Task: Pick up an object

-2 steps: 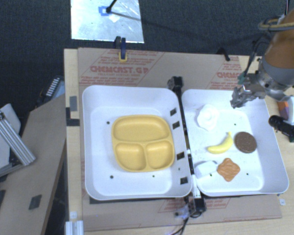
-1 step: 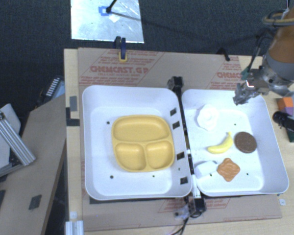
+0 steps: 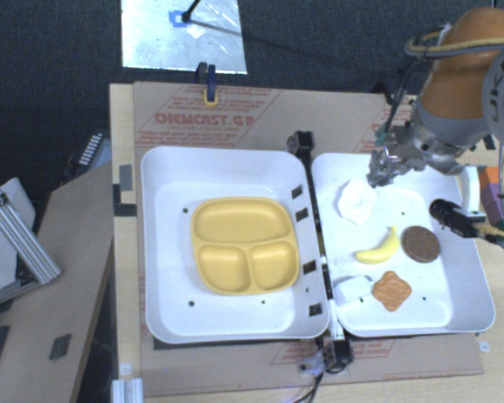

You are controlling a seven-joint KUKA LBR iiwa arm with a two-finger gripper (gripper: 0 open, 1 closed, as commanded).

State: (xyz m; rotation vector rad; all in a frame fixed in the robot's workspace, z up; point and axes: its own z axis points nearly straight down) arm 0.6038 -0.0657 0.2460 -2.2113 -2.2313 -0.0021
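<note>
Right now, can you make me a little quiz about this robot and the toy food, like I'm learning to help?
1. True or false: the yellow divided plate sits in the left bin.
2. Which thing lies nearest the tool? A) banana B) white lump C) brown round cookie
3. Fill in: the orange waffle-like piece lies in the ____ bin.

Key
1. True; it sits alone in the middle of that bin.
2. B; the white lump lies just below the tool, while the banana and brown round cookie lie further toward the bin's front.
3. Right; it lies near the front of the right bin.
</note>
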